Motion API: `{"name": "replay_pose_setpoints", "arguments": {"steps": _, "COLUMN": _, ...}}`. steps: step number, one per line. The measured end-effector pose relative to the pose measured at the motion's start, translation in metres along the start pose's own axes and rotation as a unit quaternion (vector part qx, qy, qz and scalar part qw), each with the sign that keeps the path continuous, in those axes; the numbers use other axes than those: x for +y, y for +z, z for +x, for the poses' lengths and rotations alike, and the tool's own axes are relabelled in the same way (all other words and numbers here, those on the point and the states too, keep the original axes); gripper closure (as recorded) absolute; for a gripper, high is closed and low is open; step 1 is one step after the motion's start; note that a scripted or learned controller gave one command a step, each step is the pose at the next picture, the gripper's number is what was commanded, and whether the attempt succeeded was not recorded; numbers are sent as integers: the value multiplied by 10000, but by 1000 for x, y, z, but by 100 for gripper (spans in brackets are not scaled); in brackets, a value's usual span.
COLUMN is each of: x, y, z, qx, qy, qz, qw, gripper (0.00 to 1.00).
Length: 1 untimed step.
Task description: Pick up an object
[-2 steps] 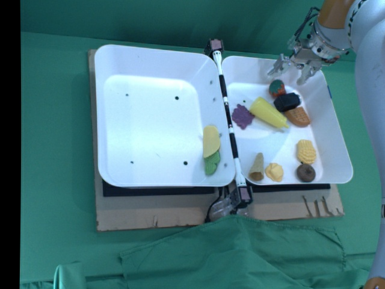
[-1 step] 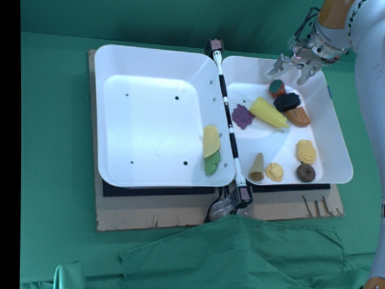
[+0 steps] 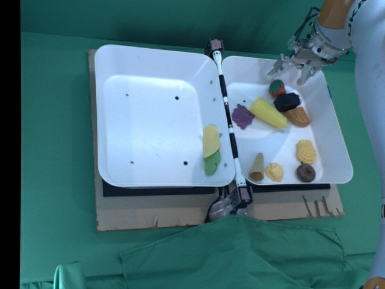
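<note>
The yellow corn cob (image 3: 269,113) is laid diagonally in the right bin (image 3: 337,143), tapering toward its near-right corner. The gripper (image 3: 296,68) is seen above the far edge, fingers spread, nothing held.

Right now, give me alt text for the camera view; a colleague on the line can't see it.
The gripper hangs open over the far edge of the right bin, holding nothing, just above a strawberry and a black piece. That bin also holds toy foods, including a yellow corn cob and purple grapes. The left bin holds a yellow-and-green piece.
</note>
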<state>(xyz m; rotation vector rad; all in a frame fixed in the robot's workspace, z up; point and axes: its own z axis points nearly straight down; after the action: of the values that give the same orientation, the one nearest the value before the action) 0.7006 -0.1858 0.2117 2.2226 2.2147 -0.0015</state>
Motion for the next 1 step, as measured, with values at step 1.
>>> {"name": "replay_pose_setpoints", "arguments": {"steps": 1, "x": 0, "y": 0, "z": 0, "qx": 0, "qy": 0, "qz": 0, "qw": 10000, "gripper": 0}}
